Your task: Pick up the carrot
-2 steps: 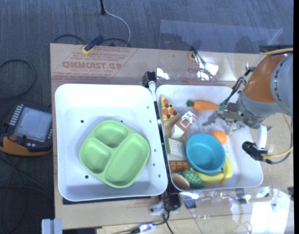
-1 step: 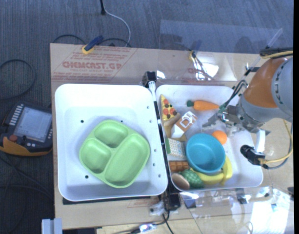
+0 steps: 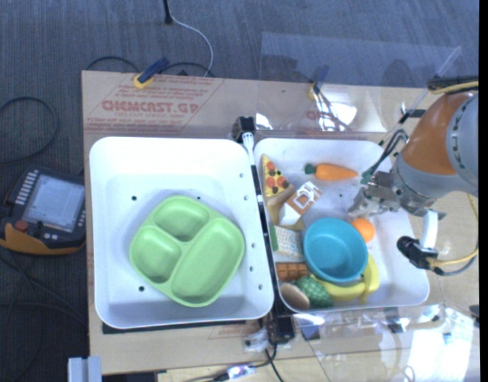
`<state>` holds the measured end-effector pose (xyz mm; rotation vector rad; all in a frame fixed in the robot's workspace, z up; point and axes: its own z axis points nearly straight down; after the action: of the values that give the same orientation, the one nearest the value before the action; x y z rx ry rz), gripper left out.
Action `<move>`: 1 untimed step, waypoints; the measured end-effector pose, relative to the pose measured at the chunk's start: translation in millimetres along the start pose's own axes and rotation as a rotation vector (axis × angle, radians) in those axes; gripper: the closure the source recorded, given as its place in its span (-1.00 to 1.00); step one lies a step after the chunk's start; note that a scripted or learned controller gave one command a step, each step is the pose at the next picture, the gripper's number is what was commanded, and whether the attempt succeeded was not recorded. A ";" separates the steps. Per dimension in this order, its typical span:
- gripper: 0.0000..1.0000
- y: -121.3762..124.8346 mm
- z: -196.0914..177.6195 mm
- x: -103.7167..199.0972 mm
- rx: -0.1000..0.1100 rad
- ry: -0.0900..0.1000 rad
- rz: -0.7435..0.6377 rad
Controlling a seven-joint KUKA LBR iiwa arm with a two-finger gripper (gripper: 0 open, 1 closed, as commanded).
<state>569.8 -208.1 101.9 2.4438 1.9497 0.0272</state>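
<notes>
In the camera view, the grey arm with its orange band [image 3: 435, 138] is seen reaching in from the right over the right-hand shallow white bin [image 3: 403, 293]. Its hand [image 3: 369, 201] is lowered near the blue round bowl [image 3: 335, 249] (whether clenched or released cannot be told). The orange carrot with green top [image 3: 331, 172] lies at the bin's far side, just beside the hand and apart from it.
</notes>
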 end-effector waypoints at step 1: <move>1.00 17.1 -108.1 57.9 0.019 -0.008 0.210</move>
<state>596.9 -155.4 210.6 2.6453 1.6894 0.0014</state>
